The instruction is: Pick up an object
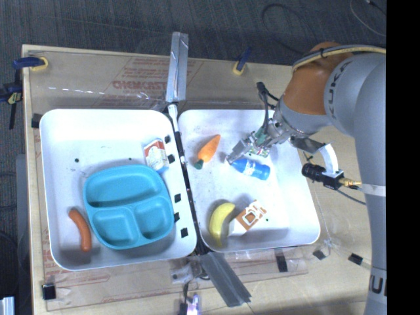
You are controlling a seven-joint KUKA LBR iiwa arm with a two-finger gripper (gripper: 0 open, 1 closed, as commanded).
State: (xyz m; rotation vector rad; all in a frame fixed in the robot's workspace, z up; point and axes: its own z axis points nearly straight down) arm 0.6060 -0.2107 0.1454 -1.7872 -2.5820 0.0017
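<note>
Left bin, from its left: a sausage is lying near the front left corner, just beside a blue tray with three compartments that is sitting in the middle of the bin. A small red-and-white carton is resting at the tray's far right corner, close to the divider between the bins.

Right bin: a carrot is lying tilted near the far left; a banana is lying toward the front, and a small orange-and-white box is touching its right side. A blue bottle is lying on its side near the middle.

The arm is reaching in from the right over the bench. Its claw is hanging just above and behind the bottle, touching or nearly touching it; whether its fingers are spread or closed cannot be told, and nothing is visibly gripped between them.
</note>
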